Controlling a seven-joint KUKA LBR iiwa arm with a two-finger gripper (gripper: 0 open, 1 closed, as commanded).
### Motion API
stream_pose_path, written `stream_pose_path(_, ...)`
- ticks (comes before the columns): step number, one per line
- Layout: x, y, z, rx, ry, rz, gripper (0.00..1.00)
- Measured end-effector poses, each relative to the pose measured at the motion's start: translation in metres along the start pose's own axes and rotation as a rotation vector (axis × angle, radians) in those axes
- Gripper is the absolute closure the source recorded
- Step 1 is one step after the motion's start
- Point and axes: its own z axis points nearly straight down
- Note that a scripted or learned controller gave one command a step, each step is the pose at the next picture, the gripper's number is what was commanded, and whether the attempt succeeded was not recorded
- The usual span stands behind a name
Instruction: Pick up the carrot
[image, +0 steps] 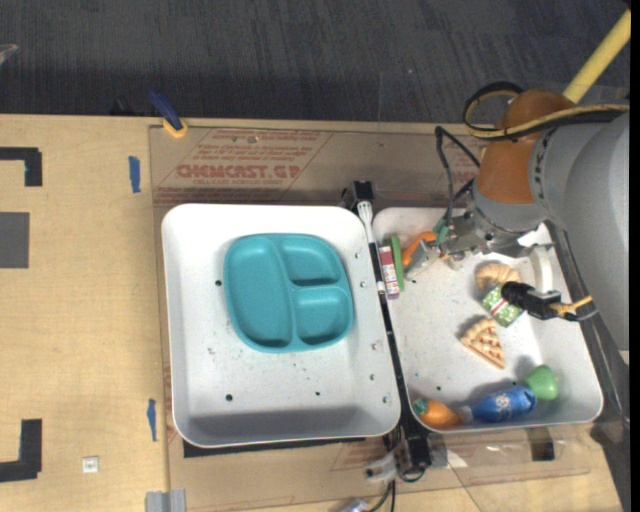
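The carrot (411, 249), orange with a green top, lies in the far left corner of the right bin (440, 370), close to the divider between the bins. My gripper (440, 246) hangs low over that corner, right beside the carrot's orange end and seemingly touching it. The grey arm with its orange band (510, 170) reaches in from the right and hides the bin's far right part. Whether the carrot sits inside the gripper is hidden by the wrist.
The left bin (190, 330) holds a teal divided plate (288, 291). In the right bin lie a tan bread piece (494, 272), a green-white carton (500, 306), a waffle wedge (485, 343), a green ball (541, 381), a blue bottle (503, 403) and an orange-green item (436, 410).
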Motion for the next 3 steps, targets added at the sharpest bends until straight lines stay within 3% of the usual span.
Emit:
stream_pose_path(1,-0.001,0.001,0.0,-0.004,-0.005,0.0,0.0)
stream_pose_path(2,-0.001,0.015,0.0,0.014,0.0,0.262,0.0)
stream_pose_path(3,-0.049,0.006,0.001,0.023,0.004,0.485,0.0)
